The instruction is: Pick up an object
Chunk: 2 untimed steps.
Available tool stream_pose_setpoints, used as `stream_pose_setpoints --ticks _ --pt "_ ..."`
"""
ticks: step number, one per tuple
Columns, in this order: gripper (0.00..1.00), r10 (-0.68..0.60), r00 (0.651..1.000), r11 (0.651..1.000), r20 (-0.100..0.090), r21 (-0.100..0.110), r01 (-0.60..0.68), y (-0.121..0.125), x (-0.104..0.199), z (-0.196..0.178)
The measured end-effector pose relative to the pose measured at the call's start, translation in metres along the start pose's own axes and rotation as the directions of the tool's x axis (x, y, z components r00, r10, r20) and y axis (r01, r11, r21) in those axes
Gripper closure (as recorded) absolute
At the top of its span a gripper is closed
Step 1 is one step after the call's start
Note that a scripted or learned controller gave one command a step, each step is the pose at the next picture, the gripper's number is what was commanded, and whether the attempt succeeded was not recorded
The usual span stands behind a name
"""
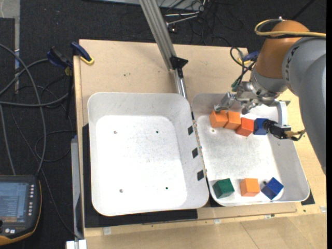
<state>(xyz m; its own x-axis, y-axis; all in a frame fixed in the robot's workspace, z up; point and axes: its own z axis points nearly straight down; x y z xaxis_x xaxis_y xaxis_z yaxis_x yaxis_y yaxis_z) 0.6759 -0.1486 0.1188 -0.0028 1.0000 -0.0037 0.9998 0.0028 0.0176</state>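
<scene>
You see the gripper (234, 104) lowered over the far end of the right bin (290, 162), directly above a cluster of blocks. The arm (298, 61) reaches in from the right, and its wrist hardware covers the working end, so you cannot tell how the claw stands or whether it bears on anything.

Locate the candidate objects as follows. Two orange blocks (225, 119) lie touching each other just below the gripper. A red-orange block (245, 126) sits against their right side, and a blue block (260, 126) lies just beside that, partly under the wrist. At the near edge of the same bin, a green block (224, 188), another orange block (250, 187) and a second blue block (272, 188) lie in a row, slightly apart from one another. The left bin (104, 108) lies alongside.

Judge progress as early: every block rests on the bin floor, and none appears lifted. The approach looks complete; the grasp and the lift remain to be done. Expect crowding, because the far blocks touch.
</scene>
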Motion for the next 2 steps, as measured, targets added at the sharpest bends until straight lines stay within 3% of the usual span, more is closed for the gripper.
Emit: stream_pose_setpoints --ticks 1,2 --pt "1.0 0.0 1.0 1.0 -0.001 -0.002 0.0 0.001 0.0 -0.009" --pt "1.0 0.0 1.0 1.0 -0.001 0.008 0.0 0.006 0.0 -0.074"
